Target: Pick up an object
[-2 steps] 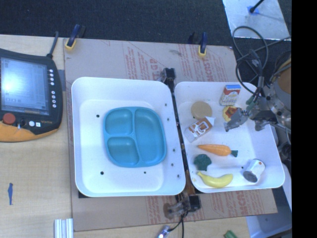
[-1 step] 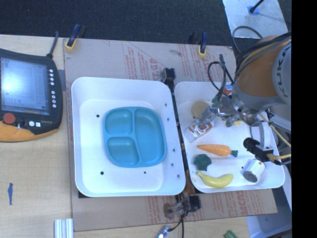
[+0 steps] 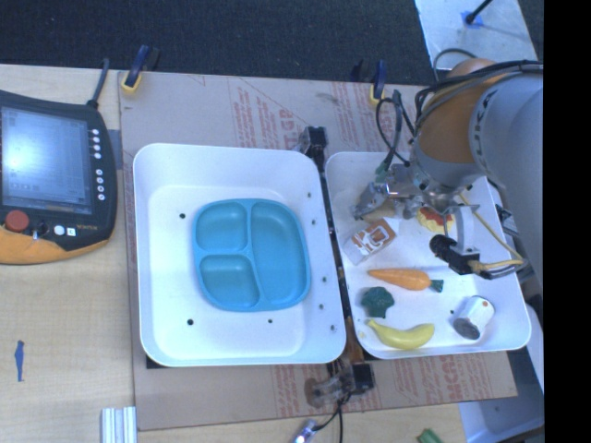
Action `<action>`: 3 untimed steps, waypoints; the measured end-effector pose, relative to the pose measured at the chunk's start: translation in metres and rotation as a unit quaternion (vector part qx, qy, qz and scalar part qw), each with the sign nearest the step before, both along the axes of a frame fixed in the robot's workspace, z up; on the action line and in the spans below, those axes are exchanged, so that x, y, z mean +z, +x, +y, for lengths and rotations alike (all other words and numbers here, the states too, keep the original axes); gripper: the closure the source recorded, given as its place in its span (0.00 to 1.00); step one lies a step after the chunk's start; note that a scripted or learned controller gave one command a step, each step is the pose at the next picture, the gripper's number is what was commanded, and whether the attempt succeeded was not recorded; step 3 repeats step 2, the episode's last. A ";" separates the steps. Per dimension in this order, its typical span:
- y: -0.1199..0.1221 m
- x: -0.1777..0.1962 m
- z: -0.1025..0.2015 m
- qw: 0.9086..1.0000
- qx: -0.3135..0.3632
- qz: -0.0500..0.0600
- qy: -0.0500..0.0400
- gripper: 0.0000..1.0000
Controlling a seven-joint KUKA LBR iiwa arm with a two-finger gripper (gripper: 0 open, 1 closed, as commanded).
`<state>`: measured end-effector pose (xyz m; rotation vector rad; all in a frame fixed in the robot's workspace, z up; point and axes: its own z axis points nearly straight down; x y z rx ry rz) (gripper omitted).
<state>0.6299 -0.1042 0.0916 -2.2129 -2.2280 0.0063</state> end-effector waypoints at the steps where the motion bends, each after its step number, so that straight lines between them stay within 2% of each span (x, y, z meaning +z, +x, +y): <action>1: 0.015 0.001 0.008 1.000 0.000 -0.001 0.000 0.00; 2: 0.015 0.012 0.007 1.000 0.001 0.000 -0.001 1.00; 3: 0.015 0.012 0.007 1.000 0.001 0.000 -0.001 1.00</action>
